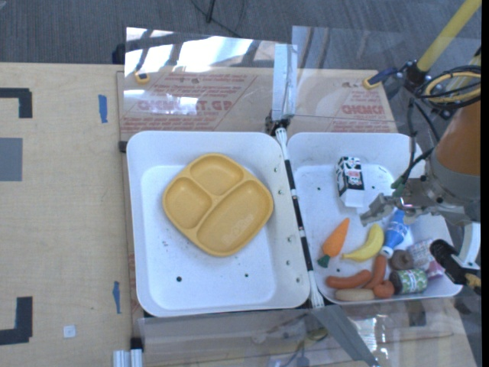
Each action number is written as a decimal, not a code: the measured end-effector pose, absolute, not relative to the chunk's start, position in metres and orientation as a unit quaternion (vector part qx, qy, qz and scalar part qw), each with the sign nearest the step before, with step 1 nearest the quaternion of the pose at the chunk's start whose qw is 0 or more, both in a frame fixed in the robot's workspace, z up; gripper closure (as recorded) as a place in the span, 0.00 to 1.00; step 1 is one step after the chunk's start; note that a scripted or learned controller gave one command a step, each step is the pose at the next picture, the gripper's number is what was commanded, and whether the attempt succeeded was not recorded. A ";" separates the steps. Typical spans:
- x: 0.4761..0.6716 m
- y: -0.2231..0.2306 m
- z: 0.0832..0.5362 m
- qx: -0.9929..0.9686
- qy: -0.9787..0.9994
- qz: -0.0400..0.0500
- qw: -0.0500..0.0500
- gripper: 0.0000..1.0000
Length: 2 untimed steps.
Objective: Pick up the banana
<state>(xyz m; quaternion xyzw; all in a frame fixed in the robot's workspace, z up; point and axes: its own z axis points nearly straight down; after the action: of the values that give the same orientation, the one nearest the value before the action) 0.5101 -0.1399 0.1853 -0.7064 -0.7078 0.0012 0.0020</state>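
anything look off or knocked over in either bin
Nothing is spilled or damaged. The yellow divided plate sits askew in the left bin, turned at an angle to its walls. In the right bin, the banana, carrot, sausages and small can lie jumbled in the near corner; the milk carton lies apart.

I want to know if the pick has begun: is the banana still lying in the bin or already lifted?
Lying in the bin. The banana rests on the right bin's floor beside the carrot, with the gripper above it.
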 end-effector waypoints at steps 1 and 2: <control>0.515 -0.146 0.088 -0.685 -0.729 -0.003 -0.003 0.00; 0.524 -0.148 0.088 -0.661 -0.750 -0.002 -0.004 0.00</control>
<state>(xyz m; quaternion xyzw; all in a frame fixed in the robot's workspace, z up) 0.5241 -0.1481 0.0877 -0.6613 -0.7501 -0.0016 -0.0043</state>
